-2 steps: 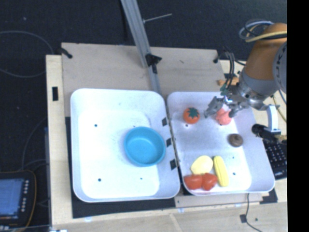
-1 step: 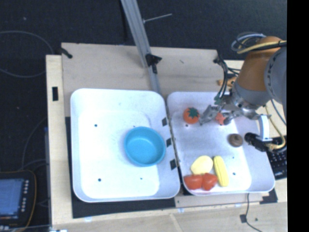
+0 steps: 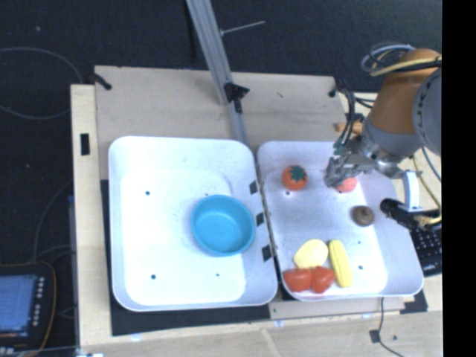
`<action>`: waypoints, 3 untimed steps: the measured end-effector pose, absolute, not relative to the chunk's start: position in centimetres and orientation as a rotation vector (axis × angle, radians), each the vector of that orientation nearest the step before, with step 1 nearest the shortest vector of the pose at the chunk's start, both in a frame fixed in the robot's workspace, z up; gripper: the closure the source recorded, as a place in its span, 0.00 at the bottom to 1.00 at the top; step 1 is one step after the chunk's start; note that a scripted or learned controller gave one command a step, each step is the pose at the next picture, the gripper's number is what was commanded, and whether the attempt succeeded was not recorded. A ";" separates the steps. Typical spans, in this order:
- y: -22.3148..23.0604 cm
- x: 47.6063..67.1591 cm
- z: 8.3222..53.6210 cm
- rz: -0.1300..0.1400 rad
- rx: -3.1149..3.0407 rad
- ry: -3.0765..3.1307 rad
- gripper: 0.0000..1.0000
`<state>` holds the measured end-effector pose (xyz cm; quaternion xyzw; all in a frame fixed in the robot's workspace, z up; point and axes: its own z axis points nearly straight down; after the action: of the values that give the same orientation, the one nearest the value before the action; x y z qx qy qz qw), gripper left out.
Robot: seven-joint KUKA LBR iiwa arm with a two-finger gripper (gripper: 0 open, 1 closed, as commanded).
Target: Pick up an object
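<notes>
Looking down at: the pale surface [image 3: 163, 103] with two white bins side by side, and we get a slanted view from above.
Arm: grey with the orange band [image 3: 398, 99], coming in from the right edge of the frame, wrist bent down over the right bin [image 3: 398, 270].
Gripper: the gripper [image 3: 340, 175] sits low in the upper right part of the right bin, right on top of a small pinkish-red object [image 3: 347, 184].
Jaws: honestly we can't tell if they're open or closed, the dark metal blurs together with the pink thing under it.
Pinkish-red object: peeking out at the lower right of the gripper tip, touching or just under it, we can't say which.
Tomato-looking toy: red-orange with a green top [image 3: 294, 177], upper left of the right bin, near the gripper but apart from it.
Brown lump: small round thing [image 3: 362, 215], right of centre in the right bin, below the gripper.
Bottom cluster: a pale yellow blob [image 3: 312, 253], a yellow corn-like piece [image 3: 341, 262] just beside it, and a red piece [image 3: 309, 280] touching the blob from below, all at the lower edge of the right bin.
Left bin: the left bin [image 3: 149, 162] holds a blue bowl [image 3: 222, 224] upright, toward its right side.
Pole: a grey metal bar [image 3: 212, 50] slants down from the top of the frame toward the gap between the bins.
</notes>
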<state>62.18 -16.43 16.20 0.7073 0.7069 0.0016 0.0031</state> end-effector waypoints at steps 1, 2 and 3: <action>-16.0 61.9 22.5 0.005 2.214 2.226 1.00; -16.2 63.0 28.5 0.008 2.210 2.224 1.00; -16.2 63.1 29.4 0.004 2.207 2.231 1.00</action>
<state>63.14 -16.20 29.36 0.7033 0.7109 0.0014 0.0015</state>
